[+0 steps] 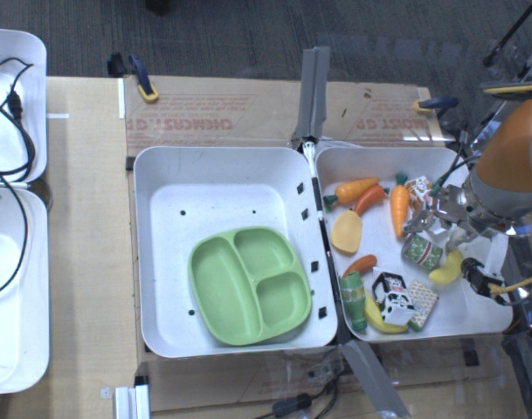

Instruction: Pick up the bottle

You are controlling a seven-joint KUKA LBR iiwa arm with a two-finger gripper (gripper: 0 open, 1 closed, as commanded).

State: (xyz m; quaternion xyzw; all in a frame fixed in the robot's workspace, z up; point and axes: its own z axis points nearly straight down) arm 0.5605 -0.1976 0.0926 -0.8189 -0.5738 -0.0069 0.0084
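A small bottle-like cylinder (422,252) with a green and white label lies tilted in the right bin (488,321), right of centre. My gripper (429,225) hangs just above it and slightly behind, metal parts crowding the bottle's top; whether it touches the bottle is unclear. A dark green elongated item (351,302), possibly another bottle, lies by the bin's left wall.
Toy food crowds the right bin: two carrots (356,188) (398,209), a red chili (369,200), a pale yellow piece (346,231), a lemon (445,271), a banana (381,319) and a cow-print carton (391,293). The left bin (161,190) holds a green divided plate (250,284).
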